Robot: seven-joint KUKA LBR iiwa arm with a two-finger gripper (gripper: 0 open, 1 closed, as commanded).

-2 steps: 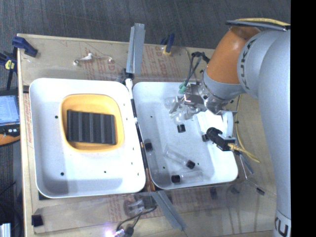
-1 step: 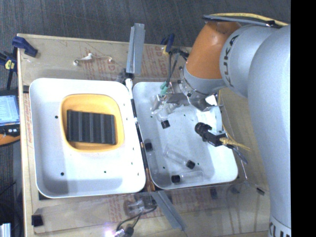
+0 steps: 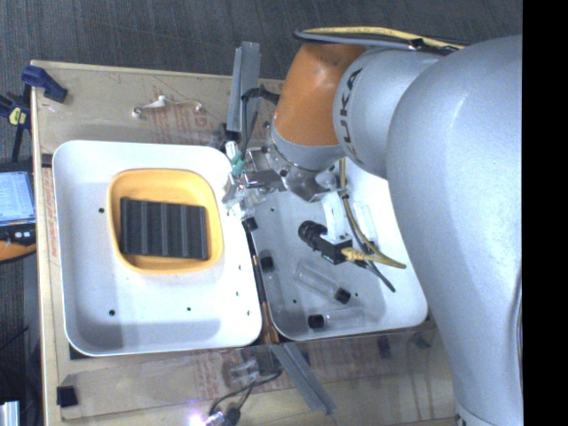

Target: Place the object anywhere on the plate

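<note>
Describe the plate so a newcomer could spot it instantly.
Start at the left white bin. The plate lies in its upper middle: a yellow, rounded-square dish holding a dark ribbed insert. It is the one yellow thing in that bin.

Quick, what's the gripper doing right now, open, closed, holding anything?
Gripper: cannot be told; it sits at the divide between the two bins, above the right bin's left edge, beside the yellow plate.

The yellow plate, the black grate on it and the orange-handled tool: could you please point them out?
yellow plate [image 3: 166,183]: camera view, upper rim.
black grate [image 3: 165,229]: camera view, centre of slats.
orange-handled tool [image 3: 366,254]: camera view, handle near the pivot.
</note>
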